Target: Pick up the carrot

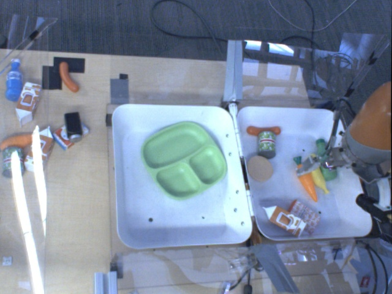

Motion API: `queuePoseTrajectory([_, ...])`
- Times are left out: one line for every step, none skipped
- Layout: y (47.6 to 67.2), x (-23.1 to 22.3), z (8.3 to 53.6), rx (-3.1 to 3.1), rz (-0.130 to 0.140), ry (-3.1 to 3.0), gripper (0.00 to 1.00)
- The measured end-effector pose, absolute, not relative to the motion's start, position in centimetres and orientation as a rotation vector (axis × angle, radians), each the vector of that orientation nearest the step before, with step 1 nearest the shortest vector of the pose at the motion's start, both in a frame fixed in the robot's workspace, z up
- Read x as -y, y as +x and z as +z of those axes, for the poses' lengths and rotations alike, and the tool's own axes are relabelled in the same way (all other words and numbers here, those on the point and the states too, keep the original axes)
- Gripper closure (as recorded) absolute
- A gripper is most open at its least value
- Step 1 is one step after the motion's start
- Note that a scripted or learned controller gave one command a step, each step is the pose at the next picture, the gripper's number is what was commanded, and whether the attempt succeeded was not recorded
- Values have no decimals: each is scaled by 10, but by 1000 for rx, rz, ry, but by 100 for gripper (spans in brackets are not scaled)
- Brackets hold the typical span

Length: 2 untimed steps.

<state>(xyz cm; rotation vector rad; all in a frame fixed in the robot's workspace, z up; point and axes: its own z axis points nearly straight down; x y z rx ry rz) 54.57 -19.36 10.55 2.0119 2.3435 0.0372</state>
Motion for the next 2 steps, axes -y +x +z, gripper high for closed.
queuePoseTrajectory([529, 178, 101, -2364, 38, 2015, 0])
queuePoseTrajectory([530, 177, 108, -2365, 38, 2014, 100])
